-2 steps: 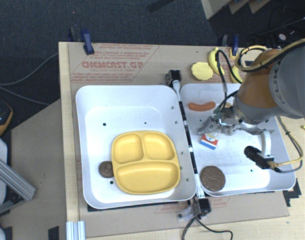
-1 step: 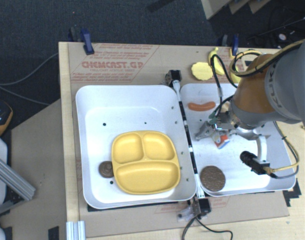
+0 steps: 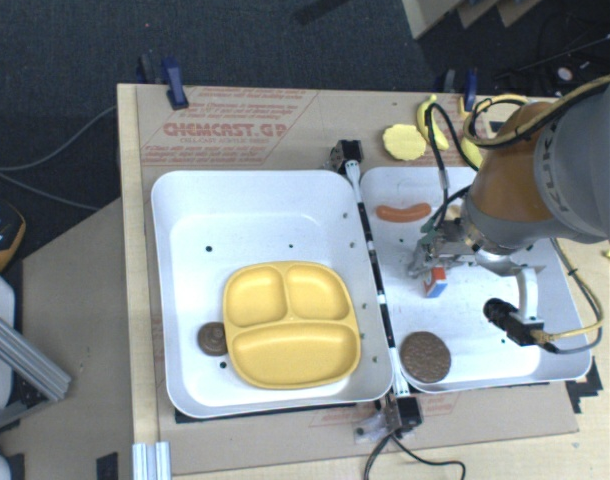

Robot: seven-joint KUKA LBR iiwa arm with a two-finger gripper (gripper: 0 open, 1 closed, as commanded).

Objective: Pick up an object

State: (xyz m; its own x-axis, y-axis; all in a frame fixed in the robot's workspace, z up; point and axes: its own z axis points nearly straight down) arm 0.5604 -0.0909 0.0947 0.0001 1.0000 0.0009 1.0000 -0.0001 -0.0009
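Hovering gripper (image 3: 432, 258) low in right bin (image 3: 545, 368), finger state cannot be told, small red-blue object (image 3: 436, 282) just below, hot dog (image 3: 402, 211) near, brown disc (image 3: 425, 356) apart.

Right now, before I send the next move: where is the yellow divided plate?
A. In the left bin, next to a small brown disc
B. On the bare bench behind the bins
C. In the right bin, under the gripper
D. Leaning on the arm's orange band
A: the yellow divided plate lies flat in the left bin, with the small brown disc at its left edge.
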